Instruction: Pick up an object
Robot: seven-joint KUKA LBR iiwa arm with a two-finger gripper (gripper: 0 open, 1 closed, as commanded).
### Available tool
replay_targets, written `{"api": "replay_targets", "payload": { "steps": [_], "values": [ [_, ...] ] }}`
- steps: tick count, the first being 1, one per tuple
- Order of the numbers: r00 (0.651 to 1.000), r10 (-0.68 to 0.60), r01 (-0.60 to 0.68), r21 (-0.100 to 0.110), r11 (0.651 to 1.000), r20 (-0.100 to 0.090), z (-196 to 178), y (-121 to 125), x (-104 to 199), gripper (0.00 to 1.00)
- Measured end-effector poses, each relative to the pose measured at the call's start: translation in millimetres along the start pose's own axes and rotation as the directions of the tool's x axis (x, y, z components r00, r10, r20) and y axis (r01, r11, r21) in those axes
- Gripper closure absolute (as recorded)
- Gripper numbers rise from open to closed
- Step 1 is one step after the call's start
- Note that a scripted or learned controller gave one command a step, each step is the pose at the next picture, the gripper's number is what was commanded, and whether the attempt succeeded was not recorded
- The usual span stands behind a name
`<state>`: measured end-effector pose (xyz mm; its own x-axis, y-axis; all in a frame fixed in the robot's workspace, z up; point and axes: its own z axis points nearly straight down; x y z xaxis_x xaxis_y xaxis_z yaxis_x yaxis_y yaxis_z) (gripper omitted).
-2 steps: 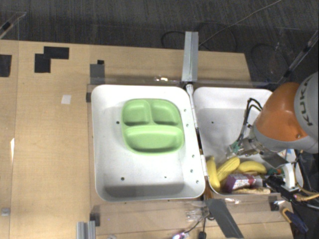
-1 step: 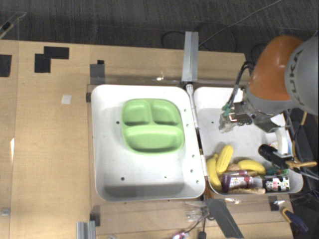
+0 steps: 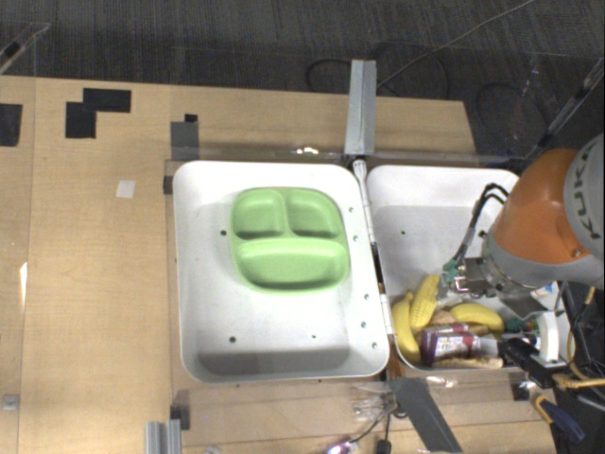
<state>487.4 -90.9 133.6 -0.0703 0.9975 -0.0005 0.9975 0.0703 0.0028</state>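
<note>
Bench: pale wood, with dark square cut-outs at the far left and a small white patch on the left.
Floor: dark grey carpet beyond the far edge, crossed by thin cables.
Left bin: white, shallow, carrying a green divided tray toward its far side.
Right bin: white, just beside the left bin; its far half is bare.
Post: grey metal, upright at the far end of the seam between the bins.
Objects: yellow bananas and a dark bottle with a label, crowded in the near right corner of the right bin.
Arm: orange band over the right bin's right side.
Hand: low, just above the bananas; state cannot be told.
</note>
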Motion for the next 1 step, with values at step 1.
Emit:
{"api": "replay_targets", "payload": {
  "steps": [1],
  "values": [
    [1.000,0.000,0.000,0.000,1.000,0.000,-0.2,0.2,0.1,0.00]
  ]
}}
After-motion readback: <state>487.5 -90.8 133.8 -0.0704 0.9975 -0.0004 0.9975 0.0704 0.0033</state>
